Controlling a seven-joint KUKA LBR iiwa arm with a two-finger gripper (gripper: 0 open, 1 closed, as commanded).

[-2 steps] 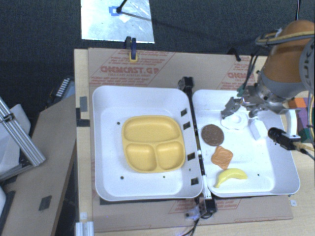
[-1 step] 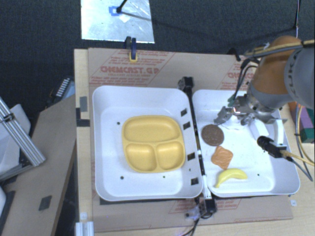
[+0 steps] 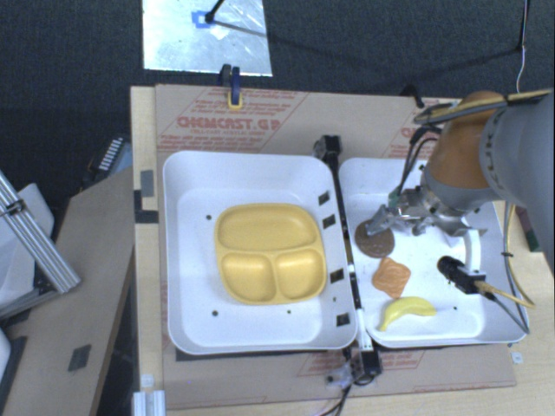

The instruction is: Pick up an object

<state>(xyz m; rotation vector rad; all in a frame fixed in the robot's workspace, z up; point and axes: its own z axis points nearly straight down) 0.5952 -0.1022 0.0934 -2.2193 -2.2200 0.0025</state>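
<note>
1. Camera view, nearest edge first: a yellow banana lies on its side in the near part of the right bin, close to the bin's near wall.
2. Just behind the banana sits a small orange piece, flat on the bin floor, near the banana but not touching it.
3. Behind that, against the bin's left wall, lies a flat brown disc. It is just beside the orange piece.
4. The gripper is low over the far edge of the brown disc. Whether it is open or closed cannot be told, nor whether it touches the disc. Nothing is seen held in it.
5. The grey arm, with its orange band, reaches in from the right above the far half of the right bin.
6. In the left bin a yellow plate with three compartments lies about in the middle.
7. Both bins rest on a sheet of cardboard with red print.
8. A yellow and black clamp grips the cardboard's far edge.
9. Farthest off, a shiny silver sheet lies on the dark floor.
</note>
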